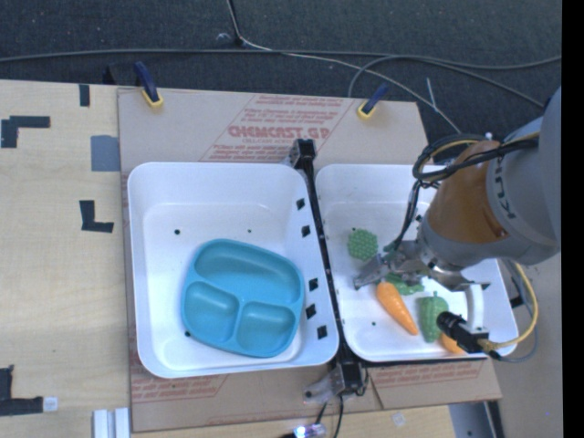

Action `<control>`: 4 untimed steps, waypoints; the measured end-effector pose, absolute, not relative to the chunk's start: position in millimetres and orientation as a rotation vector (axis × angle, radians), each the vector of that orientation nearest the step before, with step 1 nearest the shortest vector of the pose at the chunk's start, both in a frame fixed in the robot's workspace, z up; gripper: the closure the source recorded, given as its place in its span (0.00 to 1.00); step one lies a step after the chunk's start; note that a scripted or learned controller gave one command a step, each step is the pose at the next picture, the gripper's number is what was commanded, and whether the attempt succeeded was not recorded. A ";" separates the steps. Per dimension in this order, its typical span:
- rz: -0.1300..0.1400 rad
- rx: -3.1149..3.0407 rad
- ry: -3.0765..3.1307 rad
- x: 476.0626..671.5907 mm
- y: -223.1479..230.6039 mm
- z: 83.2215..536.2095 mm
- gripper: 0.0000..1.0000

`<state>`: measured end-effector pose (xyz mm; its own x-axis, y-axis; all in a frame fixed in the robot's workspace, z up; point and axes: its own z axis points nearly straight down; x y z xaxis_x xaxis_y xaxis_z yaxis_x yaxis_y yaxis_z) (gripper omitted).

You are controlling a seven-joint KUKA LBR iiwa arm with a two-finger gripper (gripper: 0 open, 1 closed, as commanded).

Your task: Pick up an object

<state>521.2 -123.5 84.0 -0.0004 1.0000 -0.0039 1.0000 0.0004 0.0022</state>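
1. Camera view: two white bins sit side by side on a cardboard sheet [274, 130] that lies on the table [55, 245], with a black divider [315, 245] running where their inner walls meet
2. The left bin [146, 208] holds a blue tray [242, 297] with three compartments, lying flat near the bin's middle
3. The right bin [365, 185] holds a green bumpy toy [362, 243] near its centre, a carrot [397, 307] lying at a slant toward the front wall, and a green piece [430, 316] just beside the carrot on its right
4. An orange bit [451, 343] shows at the front right corner of that bin, partly hidden by a black part of the arm, so what it is cannot be told
5. The arm [511, 199] reaches in from the right, its orange band above the wrist, and hangs low over the right bin
6. The pincer [388, 267] is down between the green bumpy toy and the carrot, close above the carrot's top end
7. I cannot tell how the pincer stands, wide or narrow, since the grey parts blur together there
8. Two clamps [146, 89] with blue handles grip the far edge of the cardboard sheet, and cables [274, 48] trail across the dark floor beyond
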 end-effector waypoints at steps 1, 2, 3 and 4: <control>0.001 2.219 2.221 521.7 -122.4 96.3 1.00; 0.002 2.220 2.222 513.7 -121.9 154.3 1.00; 0.004 2.217 2.220 510.3 -125.5 215.9 1.00; 0.000 2.221 2.223 510.4 -125.2 218.6 1.00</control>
<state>510.4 -125.2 218.6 -0.0010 1.0000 0.0003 1.0000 0.0010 -0.0007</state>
